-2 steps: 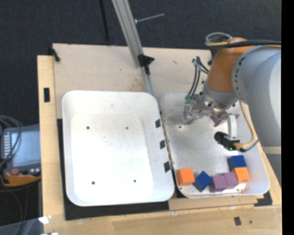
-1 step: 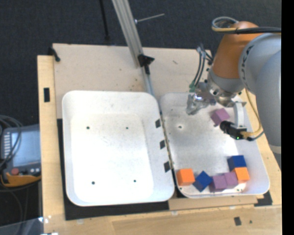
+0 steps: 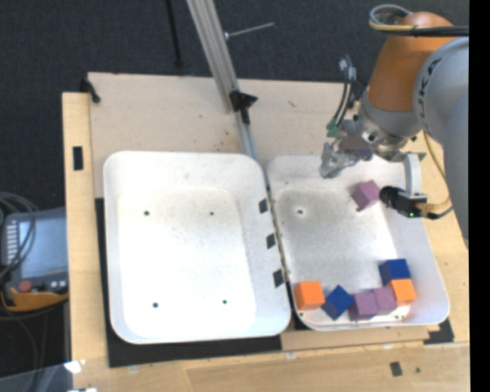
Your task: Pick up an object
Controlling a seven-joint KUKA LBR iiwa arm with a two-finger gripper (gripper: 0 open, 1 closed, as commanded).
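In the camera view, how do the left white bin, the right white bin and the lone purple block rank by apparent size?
1. Left white plastic bin, largest.
2. Right white plastic bin, somewhat smaller as seen.
3. Lone purple block, far smallest.

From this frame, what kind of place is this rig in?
Probably a robotics lab grasping bench, not a home or shop. A grey arm with an orange band reaches over two white bins on a plywood bench; small coloured blocks lie in the right bin, and an aluminium camera mast stands behind.

Grey-orange arm point(image 3: 408, 64) over right bin point(image 3: 310, 178), jaws above far edge, purple block point(image 3: 365, 194) nearby, coloured blocks point(image 3: 359, 296) along near rim
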